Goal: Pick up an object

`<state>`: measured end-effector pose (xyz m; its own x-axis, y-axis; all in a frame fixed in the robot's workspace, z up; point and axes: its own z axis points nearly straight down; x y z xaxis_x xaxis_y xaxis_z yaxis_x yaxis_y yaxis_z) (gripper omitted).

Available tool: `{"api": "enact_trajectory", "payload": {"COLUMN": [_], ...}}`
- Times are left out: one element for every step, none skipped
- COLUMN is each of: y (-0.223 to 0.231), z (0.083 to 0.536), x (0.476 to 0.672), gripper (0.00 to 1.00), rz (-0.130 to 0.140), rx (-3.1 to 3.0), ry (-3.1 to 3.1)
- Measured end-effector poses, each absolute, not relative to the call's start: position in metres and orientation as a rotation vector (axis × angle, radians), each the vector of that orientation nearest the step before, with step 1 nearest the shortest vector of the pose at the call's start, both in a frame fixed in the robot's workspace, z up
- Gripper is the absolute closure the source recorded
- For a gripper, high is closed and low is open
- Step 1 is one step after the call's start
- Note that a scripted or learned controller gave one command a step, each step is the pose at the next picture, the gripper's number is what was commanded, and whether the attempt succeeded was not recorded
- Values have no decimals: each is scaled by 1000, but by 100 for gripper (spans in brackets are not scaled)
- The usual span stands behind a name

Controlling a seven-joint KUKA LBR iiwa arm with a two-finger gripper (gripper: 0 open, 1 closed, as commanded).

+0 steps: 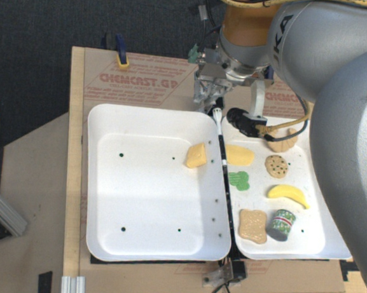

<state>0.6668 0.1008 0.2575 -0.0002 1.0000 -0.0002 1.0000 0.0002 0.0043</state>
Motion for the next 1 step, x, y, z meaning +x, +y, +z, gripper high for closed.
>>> {"api": "enact_trajectory", "payload": {"y": [68], "z": [281], "x": [667], "gripper": [100], "rz": [5], "rx": [2221], "ry": [2215]}}
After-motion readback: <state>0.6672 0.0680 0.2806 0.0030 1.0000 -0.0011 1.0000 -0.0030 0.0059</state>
